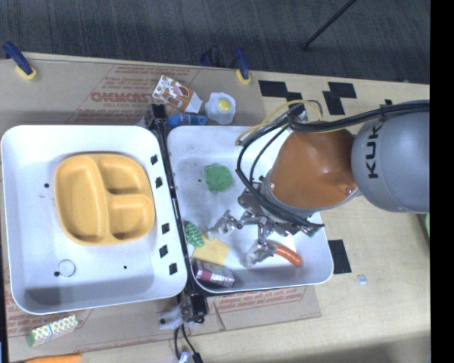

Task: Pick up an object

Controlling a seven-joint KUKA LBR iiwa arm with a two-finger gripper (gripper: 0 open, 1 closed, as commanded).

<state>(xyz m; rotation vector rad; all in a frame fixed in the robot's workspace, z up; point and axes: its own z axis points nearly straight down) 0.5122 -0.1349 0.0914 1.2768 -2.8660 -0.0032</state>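
Dark carpet is seen beyond the far edge of the surface [378,308], which is covered with printed cardboard and carries two shallow white bins side by side. A yellow divided tray [104,197] is laid in the left bin [19,225]. The right bin [193,146] is reached into from the right by the arm [390,161], whose orange band is seen above the wrist. The end effector [246,237] is placed low over the near half of this bin, its metal fingers [225,221] spread apart with nothing seen between them. A green object [219,178] is found toward the far side of the right bin, apart from the fingers. An orange carrot-like object [289,256] lies just right of the end effector, and a yellow block [212,251] and a dark cylindrical object [214,278] are set near the bin's near-left corner. Small packets and a yellow-capped item [222,107] are left on the cardboard beyond the bins.
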